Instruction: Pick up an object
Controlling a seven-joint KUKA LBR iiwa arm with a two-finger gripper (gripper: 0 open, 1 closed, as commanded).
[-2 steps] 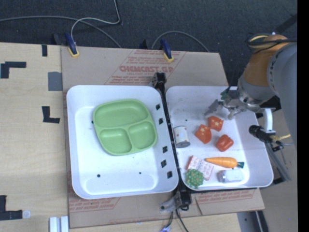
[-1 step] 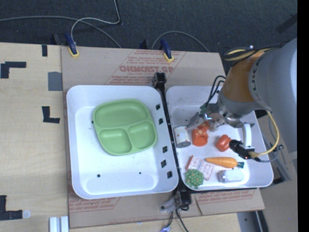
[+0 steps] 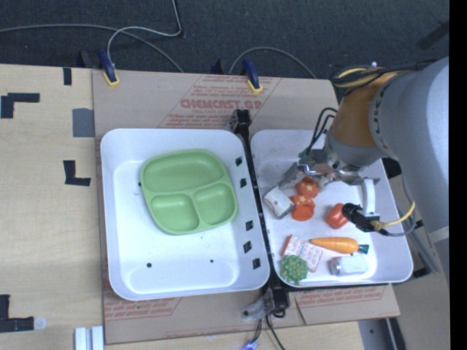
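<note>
Two bins: my gripper (image 3: 306, 175) hangs over a toy tomato (image 3: 307, 189) in the right bin (image 3: 394, 257); I cannot tell its grip.

Bench top (image 3: 44, 195): pale wood-grain surface, marked with several black tape pieces and a grey patch at the left. Cardboard sheet (image 3: 219, 100): brown, printed with red lettering, laid flat on the bench and fastened at its far edge by two blue-and-yellow clamps (image 3: 109, 71). Floor (image 3: 255, 13): dark carpet, seen beyond the bench, crossed by thin pale cables (image 3: 175, 6). Lighting: even, with soft shadows cast.
</note>
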